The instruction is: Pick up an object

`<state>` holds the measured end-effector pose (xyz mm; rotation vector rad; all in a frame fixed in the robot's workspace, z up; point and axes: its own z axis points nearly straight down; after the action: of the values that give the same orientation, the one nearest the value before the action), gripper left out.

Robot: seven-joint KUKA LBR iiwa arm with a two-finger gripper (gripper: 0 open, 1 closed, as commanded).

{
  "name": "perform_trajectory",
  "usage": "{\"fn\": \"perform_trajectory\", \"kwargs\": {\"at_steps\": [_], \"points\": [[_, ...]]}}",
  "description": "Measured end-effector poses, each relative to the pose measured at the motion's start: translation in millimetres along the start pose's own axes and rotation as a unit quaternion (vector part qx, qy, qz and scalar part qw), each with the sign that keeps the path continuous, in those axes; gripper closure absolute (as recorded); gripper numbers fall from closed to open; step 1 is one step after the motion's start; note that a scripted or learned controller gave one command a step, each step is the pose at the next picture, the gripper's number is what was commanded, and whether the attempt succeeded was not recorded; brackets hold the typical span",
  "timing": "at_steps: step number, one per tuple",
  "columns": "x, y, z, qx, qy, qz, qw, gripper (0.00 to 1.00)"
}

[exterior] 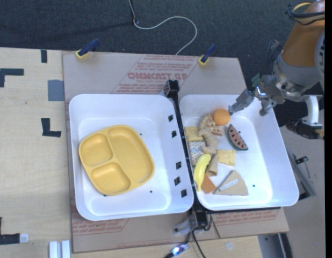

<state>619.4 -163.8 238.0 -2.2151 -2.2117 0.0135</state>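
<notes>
Gripper (252,104) sits over the far right corner of the right bin (273,160), fingers spread apart, nothing between them. One finger points down toward the orange ball (221,116), just beside it. Toy food pile lies in this bin: watermelon slice (237,138), banana (201,169), cheese wedge (226,157). Yellow divided plate (116,158) rests in the left bin (85,112).

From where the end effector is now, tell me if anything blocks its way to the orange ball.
Nothing visible does. The end effector is above the right bin's far edge, and the orange ball lies just to its left with bare bin floor between them. The beige toy pieces crowd the ball's far side, away from the approach.
</notes>
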Motion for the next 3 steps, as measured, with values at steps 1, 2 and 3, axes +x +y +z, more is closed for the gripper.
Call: {"fn": "perform_trajectory", "kwargs": {"at_steps": [1, 2, 3], "points": [[0, 2, -8, -0.006, -0.001, -0.001, 1.0, 0.0], [-3, 7, 38, -0.004, -0.001, -0.002, 1.0, 0.0], [-3, 5, 82, -0.004, -0.001, -0.002, 1.0, 0.0]]}}
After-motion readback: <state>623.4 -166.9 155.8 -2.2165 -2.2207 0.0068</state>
